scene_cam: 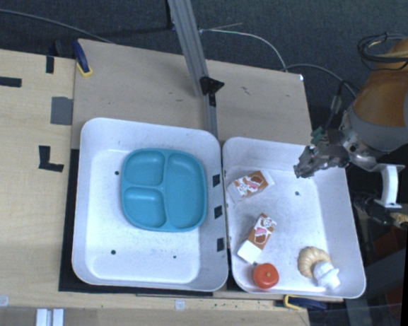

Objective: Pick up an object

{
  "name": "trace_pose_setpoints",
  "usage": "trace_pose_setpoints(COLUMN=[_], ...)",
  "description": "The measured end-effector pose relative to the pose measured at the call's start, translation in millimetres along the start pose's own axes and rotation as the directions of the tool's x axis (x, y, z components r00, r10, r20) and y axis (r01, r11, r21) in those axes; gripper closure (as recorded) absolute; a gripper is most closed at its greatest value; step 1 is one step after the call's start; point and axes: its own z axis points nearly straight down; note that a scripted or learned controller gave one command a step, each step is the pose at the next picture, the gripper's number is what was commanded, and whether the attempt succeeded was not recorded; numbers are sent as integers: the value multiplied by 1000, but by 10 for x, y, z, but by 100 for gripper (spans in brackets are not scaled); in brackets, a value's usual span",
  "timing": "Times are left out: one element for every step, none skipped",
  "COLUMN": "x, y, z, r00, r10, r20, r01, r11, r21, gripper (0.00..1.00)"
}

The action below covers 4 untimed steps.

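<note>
Over the far right corner of the right bin (342,206): dark gripper (305,167), tips pointing down toward the bin floor, open or shut impossible to tell, nothing visibly held. Grey arm (383,103) with orange band slanting in from the right. Near the bin's far left: small flat printed packet (250,184). Mid-bin: boxy carton (258,236), tilted. Along the near edge: round red tomato-like toy (266,275); at the near right corner, tan-and-white curled toy (316,264). Left bin (89,255): smooth teal divided plate (164,189), three compartments.
</note>
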Motion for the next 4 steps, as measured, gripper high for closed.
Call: trace_pose_setpoints(x=[530,955,1461,2037], y=[-50,-133,-209,-274], z=[145,197,311,227], r00=[1000,1000,1000,1000], r10=[-4,-4,-4,-7], r20=[-2,-2,-3,-3], r01=[4,4,5,7], r11=[1000,1000,1000,1000], r21=[7,7,9,6], gripper=[100,100,100,100])
